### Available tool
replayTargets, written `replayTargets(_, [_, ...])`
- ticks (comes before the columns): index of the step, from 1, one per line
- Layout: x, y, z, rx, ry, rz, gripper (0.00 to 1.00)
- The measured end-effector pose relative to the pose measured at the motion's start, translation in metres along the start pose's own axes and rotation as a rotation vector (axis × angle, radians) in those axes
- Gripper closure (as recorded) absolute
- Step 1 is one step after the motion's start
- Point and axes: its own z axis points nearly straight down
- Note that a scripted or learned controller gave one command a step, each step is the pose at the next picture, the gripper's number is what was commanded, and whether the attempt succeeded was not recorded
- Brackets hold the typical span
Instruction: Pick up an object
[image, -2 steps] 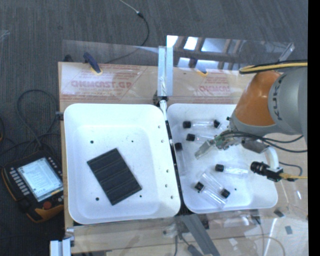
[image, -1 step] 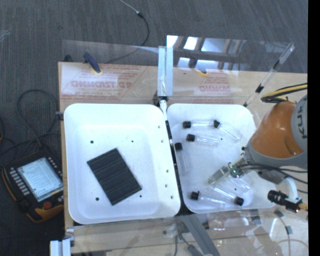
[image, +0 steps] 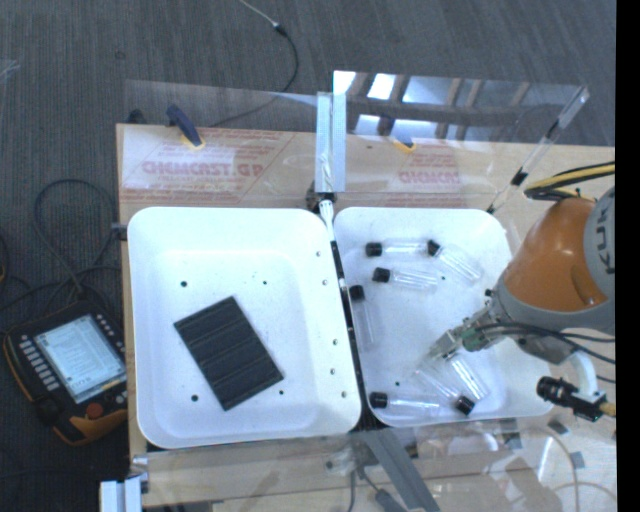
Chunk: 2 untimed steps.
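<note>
Several clear tubes with black caps lie in the right bin (image: 500, 235). One tube (image: 402, 247) rests near the back, a second tube (image: 408, 278) just in front of it, and a third tube (image: 407, 404) along the front wall. Another capped tube (image: 462, 386) lies at the front right. My gripper (image: 456, 345) hangs low over the right side of this bin, directly above and behind that front-right tube. No tube can be seen in its grasp. The orange band (image: 555, 260) of the arm covers the bin's right edge.
The left bin (image: 160, 235) holds a black ridged rectangular pad (image: 228, 352) lying flat at a slant. A teach pendant (image: 65, 365) sits on the floor to the left. Clear plastic panels (image: 330, 140) stand behind the bins.
</note>
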Motion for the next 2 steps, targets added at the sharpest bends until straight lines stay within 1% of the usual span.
replayTargets(1, [-0.037,0.08,-0.151,0.019,0.01,-0.064,1.0])
replayTargets(2, [0.005,0.161,-0.093,0.02,0.015,-0.165,1.0])
